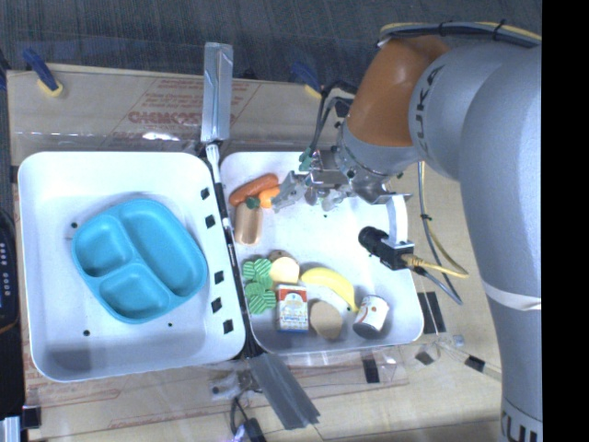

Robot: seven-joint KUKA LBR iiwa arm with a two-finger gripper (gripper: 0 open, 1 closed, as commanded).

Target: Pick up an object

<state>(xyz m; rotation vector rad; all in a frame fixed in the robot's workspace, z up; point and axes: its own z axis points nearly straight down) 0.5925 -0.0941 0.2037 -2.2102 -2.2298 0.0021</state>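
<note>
Far left of my pincer (296, 184): blue tray (138, 259). Just left, touching range: carrot (253, 190). Pincer over right bin (405, 325), open or closed I cannot tell. Below it: banana (333, 284), small carton (292, 308).

Grey arm (492, 182), orange band (396, 95)

The surface (110, 99) is a light wood-toned bench top covered by a brown sheet with red printing. Two shallow white bins rest directly on it, side by side and touching along their inner edges. The left bin (46, 274) sits toward the left edge of the surface. The right bin (405, 325) sits just beside it. Blue clamps (41, 70) grip the sheet's far edge.
</note>
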